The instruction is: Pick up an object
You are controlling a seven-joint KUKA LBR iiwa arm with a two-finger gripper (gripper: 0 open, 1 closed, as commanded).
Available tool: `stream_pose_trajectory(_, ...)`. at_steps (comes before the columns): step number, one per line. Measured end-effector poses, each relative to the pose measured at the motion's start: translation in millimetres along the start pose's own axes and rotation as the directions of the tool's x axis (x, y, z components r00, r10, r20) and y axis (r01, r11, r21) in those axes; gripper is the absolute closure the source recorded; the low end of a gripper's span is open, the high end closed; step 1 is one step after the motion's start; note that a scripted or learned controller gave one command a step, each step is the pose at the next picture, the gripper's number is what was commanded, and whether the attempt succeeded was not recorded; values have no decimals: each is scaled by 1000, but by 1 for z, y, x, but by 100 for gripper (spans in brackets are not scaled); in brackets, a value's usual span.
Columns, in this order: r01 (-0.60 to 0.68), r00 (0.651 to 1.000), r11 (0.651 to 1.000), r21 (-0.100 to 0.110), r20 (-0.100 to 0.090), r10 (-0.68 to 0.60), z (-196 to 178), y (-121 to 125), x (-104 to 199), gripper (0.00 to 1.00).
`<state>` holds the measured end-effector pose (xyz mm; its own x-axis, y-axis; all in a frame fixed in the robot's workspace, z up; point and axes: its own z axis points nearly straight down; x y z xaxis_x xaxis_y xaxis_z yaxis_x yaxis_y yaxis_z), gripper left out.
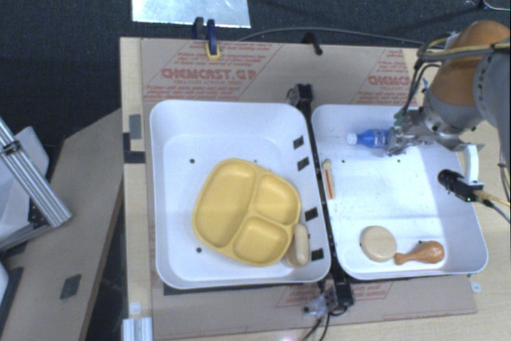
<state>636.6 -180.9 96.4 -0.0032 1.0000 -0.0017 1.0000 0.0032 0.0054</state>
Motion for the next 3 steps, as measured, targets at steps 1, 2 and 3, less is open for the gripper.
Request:
stream_pose_trajectory(1, -2, 1000, 1000, -2, 0, 2, -61, -6, 2, 100)
stream_pose_trajectory(2, 1, 1000, 1000, 0, 0, -1, -107, -10, 4, 100)
stream_pose_trajectory(3, -1, 1000, 1000, -3, 1, 1, -162, -7, -7, 100)
